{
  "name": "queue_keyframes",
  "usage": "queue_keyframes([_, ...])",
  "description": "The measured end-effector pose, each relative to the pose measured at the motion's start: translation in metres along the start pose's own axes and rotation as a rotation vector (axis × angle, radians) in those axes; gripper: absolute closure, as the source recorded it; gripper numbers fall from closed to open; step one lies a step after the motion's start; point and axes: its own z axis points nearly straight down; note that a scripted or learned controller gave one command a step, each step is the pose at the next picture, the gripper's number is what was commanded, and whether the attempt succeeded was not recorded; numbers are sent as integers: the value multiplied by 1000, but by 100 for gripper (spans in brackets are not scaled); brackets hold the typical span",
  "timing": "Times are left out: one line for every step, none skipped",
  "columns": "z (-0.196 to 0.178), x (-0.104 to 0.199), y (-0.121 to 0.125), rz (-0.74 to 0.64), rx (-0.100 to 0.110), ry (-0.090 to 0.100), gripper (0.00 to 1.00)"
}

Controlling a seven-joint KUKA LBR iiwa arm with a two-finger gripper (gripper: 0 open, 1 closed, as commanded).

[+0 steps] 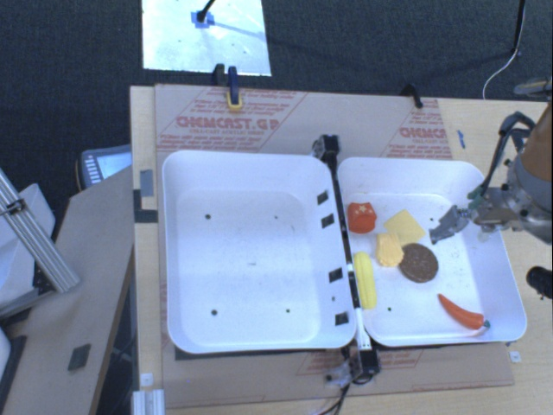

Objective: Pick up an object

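Note:
The right bin (497, 318) holds several toy foods. A red tomato-like piece (361, 217) lies near its left wall, with a yellow cheese wedge (403, 226) to its right. Below them sit a pale yellow lump (390, 250), a brown round patty (418, 263), a yellow corn cob (365, 281) along the left wall and a red chili pepper (460, 311) near the front right. My gripper (447, 226) reaches in from the right and hangs just right of the cheese wedge, above the patty. Nothing shows between its fingers.
The left bin (173, 318) sits beside the right one, joined by a black-clipped divider (333, 223). Both rest on a cardboard sheet (285, 115) on the wooden bench. A metal plate (203, 24) lies behind, a cable (505, 54) hangs at far right.

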Motion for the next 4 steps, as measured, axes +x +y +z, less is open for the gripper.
queue_keyframes([102,4,49,-4,6,2,0])
queue_keyframes([162,-61,71,0,-2,-3,0])
queue_keyframes([108,-35,133,-6,-10,-2,0])
queue_keyframes([-23,22,164,-9,-16,-1,0])
